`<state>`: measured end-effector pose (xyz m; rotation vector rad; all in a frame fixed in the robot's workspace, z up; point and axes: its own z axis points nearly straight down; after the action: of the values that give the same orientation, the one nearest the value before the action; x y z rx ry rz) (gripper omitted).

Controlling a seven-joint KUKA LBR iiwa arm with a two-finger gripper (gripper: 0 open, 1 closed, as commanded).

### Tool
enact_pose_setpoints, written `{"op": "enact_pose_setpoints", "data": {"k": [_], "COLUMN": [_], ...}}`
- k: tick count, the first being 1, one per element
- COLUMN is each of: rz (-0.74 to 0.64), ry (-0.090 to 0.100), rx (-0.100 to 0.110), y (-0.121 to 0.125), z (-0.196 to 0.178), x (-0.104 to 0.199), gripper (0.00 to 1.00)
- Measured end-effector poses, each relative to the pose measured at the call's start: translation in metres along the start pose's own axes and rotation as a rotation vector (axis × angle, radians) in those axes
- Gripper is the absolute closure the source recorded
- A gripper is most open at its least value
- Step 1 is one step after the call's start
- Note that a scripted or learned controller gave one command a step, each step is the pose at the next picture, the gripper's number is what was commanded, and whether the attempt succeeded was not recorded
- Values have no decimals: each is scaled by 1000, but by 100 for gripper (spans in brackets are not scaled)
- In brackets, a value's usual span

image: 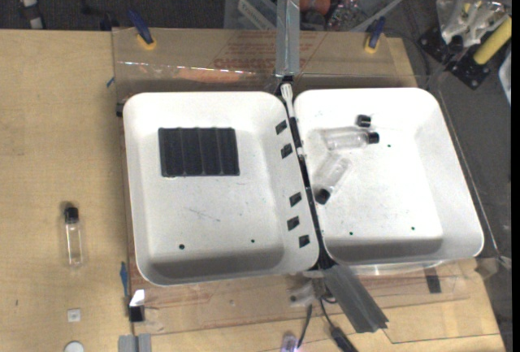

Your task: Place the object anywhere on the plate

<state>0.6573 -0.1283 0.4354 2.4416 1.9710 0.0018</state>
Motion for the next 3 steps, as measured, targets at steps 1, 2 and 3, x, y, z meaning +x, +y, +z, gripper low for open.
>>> {"op": "enact_pose_setpoints", "data": {"k": [1, 2, 3], "rz": [348, 951, 1159], "ry": [0, 0, 0], "rx": [6, 4, 5], "y": [-11, 1, -16], "z": [1, 1, 1], "x": [25, 23, 47], "gripper": [100, 100, 100]}}
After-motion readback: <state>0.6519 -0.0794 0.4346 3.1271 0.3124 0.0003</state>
